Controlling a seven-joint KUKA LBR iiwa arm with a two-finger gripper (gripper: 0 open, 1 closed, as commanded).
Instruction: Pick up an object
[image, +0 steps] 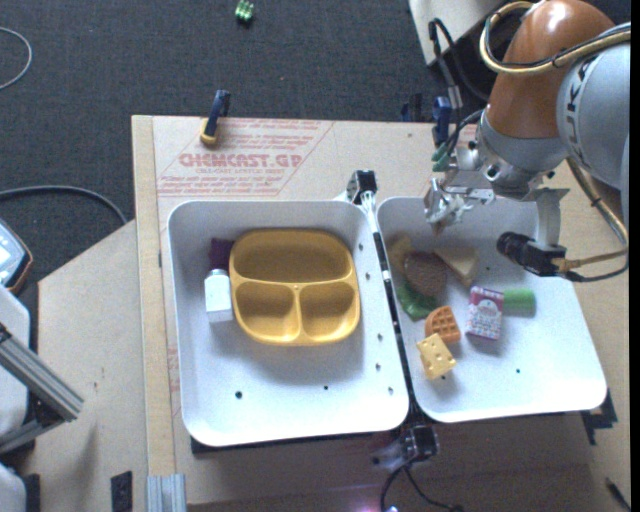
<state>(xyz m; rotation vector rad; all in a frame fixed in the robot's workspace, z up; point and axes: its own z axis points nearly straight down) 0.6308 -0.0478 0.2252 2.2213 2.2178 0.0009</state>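
Even, fairly bright light is falling from above, washing both white bins (200, 400) close to overexposure. Soft, short shadows are sitting under the yellow tray (293, 284) and the small items in the right bin. A pale sheen is showing on the arm's orange band (548, 60). The dark floor (100, 60) is staying murky. The picture is looking slightly soft and grainy throughout, with fine detail smearing.

Robotics lab bench; plywood board (250, 155) stamped with lettering bears two white bins (190, 300) on dark carpet (120, 60). Loose cables (60, 195); clamp (214, 118); aluminium framing (35, 375) at left.
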